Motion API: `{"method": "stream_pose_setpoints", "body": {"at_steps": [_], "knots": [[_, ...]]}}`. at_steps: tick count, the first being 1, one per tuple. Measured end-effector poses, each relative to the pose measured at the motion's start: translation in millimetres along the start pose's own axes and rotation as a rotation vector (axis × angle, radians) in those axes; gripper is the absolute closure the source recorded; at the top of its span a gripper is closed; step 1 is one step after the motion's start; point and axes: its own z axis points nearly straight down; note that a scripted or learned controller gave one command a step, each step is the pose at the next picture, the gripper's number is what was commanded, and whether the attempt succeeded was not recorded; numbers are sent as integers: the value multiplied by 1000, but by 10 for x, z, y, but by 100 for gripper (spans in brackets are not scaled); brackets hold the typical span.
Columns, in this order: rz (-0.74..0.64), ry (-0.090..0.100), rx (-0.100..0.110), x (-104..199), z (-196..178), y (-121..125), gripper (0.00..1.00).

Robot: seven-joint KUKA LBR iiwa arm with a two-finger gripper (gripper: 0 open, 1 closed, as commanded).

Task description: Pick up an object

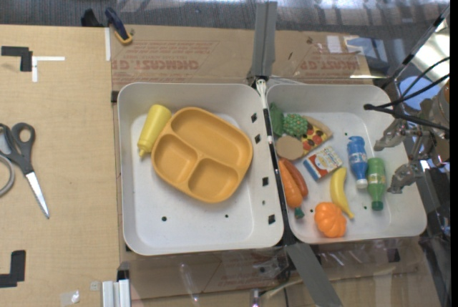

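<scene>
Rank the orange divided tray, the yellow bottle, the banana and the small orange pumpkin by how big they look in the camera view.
1. orange divided tray, by far the largest
2. yellow bottle
3. banana
4. small orange pumpkin

The banana and the pumpkin look close: the banana is longer, the pumpkin rounder.

Right white bin (401, 227), contents. Blue plastic bottle (356, 153), white-capped, lay near the right wall, beside a green plastic bottle (376, 182). Yellow toy banana (339, 191) lay left of them, above an orange toy pumpkin (330, 219) near the front edge. Orange toy carrot (290, 187) lay along the left wall. Pizza slice toy (315, 134), green leafy toy (292, 124) and small printed carton (323, 162) occupied the rear-left area.

Left white bin (143, 234): yellow divided plastic tray (202, 153), centred; yellow squeeze bottle (152, 128) touching its left edge.
</scene>
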Motion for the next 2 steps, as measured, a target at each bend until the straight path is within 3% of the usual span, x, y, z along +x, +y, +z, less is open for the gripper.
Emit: {"method": "stream_pose_setpoints", "body": {"at_steps": [1,2], "knots": [[115,-2,0,-82,1206,75,0],[187,1,-1,51,1210,824,0]]}}
